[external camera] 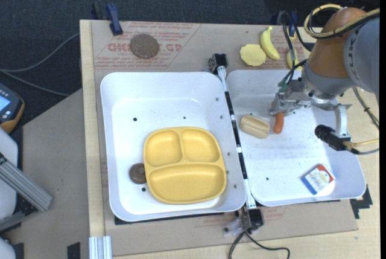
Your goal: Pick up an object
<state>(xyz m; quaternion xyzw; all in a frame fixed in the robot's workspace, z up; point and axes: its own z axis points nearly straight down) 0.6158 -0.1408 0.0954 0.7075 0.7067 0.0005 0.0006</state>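
Note:
My gripper [282,105] hangs over the upper middle of the right bin [283,188], reaching in from the right on the grey and orange arm. Just below its tip lies a small orange sausage-shaped piece [278,124], nearly upright in the picture and close to the tip; whether they touch I cannot tell. To the left of it a tan bread roll [255,126] rests by the bin's left wall. A small blue, red and white packet [317,179] lies in the bin's lower right corner.
The left bin [120,107] holds a yellow divided plate [184,164] and a brown disc [138,173] at its left side. On the bench behind the bins lie a banana [269,44], a yellow lump [253,55] and another brown disc [144,45].

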